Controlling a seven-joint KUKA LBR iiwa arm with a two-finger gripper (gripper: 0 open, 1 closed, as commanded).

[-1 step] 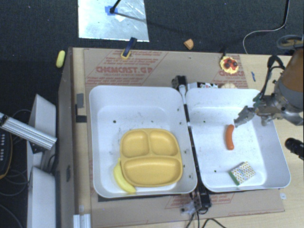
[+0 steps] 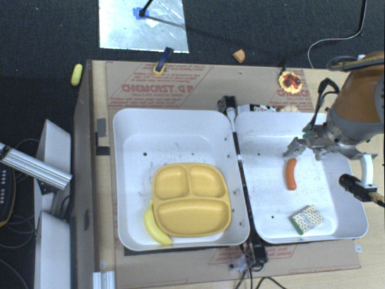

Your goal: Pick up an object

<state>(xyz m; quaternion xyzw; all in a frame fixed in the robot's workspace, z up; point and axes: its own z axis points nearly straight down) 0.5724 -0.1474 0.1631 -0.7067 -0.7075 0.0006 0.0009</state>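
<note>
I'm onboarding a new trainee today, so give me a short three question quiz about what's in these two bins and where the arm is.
1. True or false: the yellow divided tray lies in the right bin.
2. Which item lies closest to the end effector?
A. the banana
B. the orange sausage
C. the green patterned packet
3. Fill in: the banana rests against the tray's ______ corner, as the camera sees it.

Key
1. False; the tray is in the left bin.
2. B; the sausage's upper end sits just below the end effector, over the right bin.
3. Lower left.
</note>
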